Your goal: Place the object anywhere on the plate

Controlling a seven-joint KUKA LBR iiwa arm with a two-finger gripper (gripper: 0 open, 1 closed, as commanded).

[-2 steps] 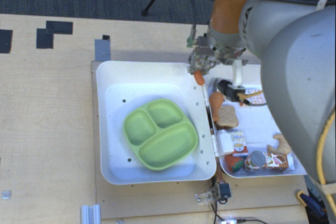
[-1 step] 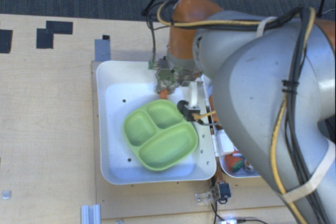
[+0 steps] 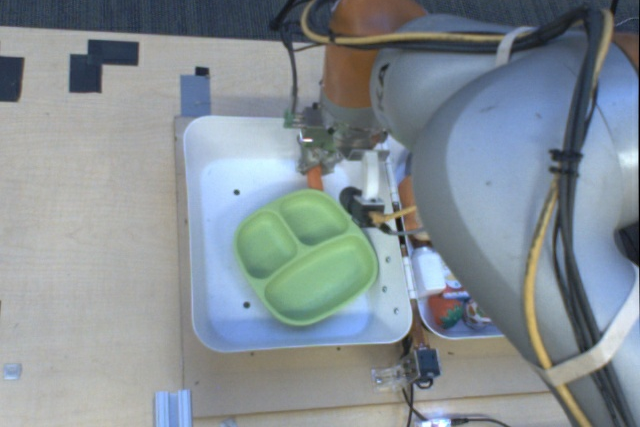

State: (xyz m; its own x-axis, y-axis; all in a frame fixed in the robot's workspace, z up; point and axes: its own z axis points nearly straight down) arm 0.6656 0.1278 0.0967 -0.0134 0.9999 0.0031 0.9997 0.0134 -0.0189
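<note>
— How far is the task?

— From my side, the gripper [image 3: 318, 158] hangs over the top edge of the green plate [image 3: 305, 258], mid-frame. A small orange object [image 3: 315, 178] shows under it. Jaws: I cannot tell. The plate's compartments are empty, so placing remains.

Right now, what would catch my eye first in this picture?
The big grey arm fills the right side, its orange band above the left bin. In that white bin lies a bright green plate with three compartments. The pincer hangs just past the plate's far edge, a small orange thing beside it.
</note>
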